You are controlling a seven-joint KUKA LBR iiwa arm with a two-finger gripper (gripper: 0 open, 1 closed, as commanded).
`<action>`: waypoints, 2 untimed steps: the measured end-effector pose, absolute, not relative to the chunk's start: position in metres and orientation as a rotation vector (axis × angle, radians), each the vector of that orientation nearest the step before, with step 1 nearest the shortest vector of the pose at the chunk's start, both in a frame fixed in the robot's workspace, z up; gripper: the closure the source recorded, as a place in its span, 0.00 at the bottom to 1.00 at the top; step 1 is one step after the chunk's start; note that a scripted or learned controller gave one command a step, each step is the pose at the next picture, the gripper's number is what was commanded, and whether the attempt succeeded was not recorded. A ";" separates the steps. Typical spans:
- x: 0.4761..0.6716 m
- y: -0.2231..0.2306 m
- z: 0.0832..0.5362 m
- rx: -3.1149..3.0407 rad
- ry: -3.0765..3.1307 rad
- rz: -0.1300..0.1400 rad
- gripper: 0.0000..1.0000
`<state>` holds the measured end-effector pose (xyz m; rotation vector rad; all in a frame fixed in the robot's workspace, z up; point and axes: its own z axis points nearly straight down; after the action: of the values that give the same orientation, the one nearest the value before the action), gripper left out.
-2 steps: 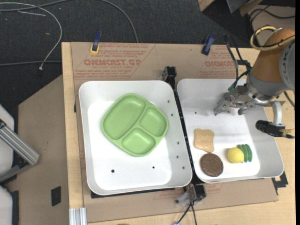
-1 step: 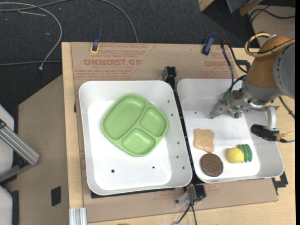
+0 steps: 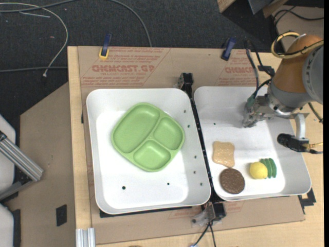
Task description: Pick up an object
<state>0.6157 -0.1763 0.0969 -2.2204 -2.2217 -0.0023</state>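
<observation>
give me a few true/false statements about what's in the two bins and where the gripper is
1. The green divided plate lies in the left bin. True.
2. The brown round patty sits on the green plate. False: it lies in the right bin, just below the tan cracker.
3. The gripper is over the right bin's upper part, apart from the food items. True.
4. The yellow and green item lies in the left bin. False: it lies in the right bin, right of the patty.
5. The plate has three compartments. True.
</observation>
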 end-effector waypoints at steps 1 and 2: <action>0.620 -0.174 0.161 -2.224 -2.228 -0.006 1.00; 0.622 -0.165 0.222 -2.223 -2.229 -0.006 1.00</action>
<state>0.6221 -0.1652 0.2220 -2.2230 -2.2285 -0.0058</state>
